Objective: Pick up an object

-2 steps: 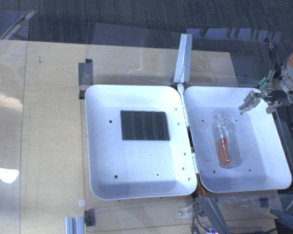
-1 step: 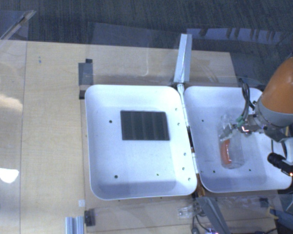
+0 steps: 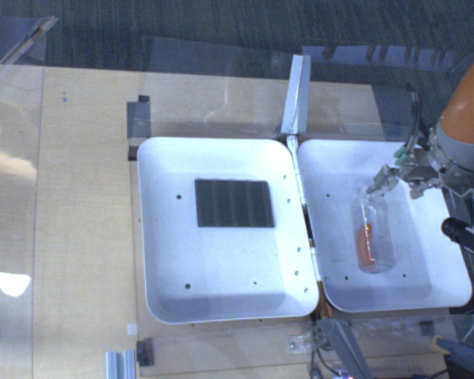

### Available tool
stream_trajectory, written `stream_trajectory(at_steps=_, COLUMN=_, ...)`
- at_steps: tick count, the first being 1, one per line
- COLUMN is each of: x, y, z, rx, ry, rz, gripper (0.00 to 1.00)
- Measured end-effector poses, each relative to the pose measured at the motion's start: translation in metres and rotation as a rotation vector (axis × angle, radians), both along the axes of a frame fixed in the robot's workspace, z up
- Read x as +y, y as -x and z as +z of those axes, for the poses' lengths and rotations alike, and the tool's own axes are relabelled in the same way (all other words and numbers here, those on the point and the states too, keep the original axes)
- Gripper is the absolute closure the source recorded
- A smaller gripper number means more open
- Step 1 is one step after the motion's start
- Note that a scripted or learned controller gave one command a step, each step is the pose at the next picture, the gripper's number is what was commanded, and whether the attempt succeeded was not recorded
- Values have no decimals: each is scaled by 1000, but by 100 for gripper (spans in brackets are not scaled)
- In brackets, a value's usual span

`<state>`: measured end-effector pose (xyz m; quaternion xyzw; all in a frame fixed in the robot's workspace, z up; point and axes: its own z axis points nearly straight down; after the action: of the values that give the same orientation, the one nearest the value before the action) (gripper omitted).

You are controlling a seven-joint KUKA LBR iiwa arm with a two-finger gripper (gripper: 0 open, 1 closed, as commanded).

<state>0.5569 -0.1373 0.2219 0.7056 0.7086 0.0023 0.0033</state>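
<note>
Camera view gives you a clear bottle (image 3: 374, 234) mid right bin (image 3: 332, 279), open floor around; tool (image 3: 389, 177) above its neck, spread unreadable.

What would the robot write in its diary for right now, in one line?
gripper: above right bin | clear bottle: lying in right bin | left bin: dark pad

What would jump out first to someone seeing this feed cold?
The dark grated panel in the middle of the left bin, stark against the white. Next, the clear bottle with something orange inside, lying in the right bin. The gripper sits at the bottle's far end.
</note>
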Motion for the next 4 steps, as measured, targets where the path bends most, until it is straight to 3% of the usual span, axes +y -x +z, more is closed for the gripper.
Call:
stream_trajectory(at_steps=1, x=9, y=4, z=-126, rx=1, ry=0, rz=61, gripper=0)
stream_trajectory(at_steps=2, x=23, y=43, z=-129, rx=-16, ry=5, rz=149, gripper=0)
stream_trajectory(at_steps=3, x=43, y=62, z=-129, rx=-20, ry=9, rz=209, gripper=0)
stream_trajectory(at_steps=4, x=44, y=59, z=-118, rx=-26, ry=9, rz=210, gripper=100)
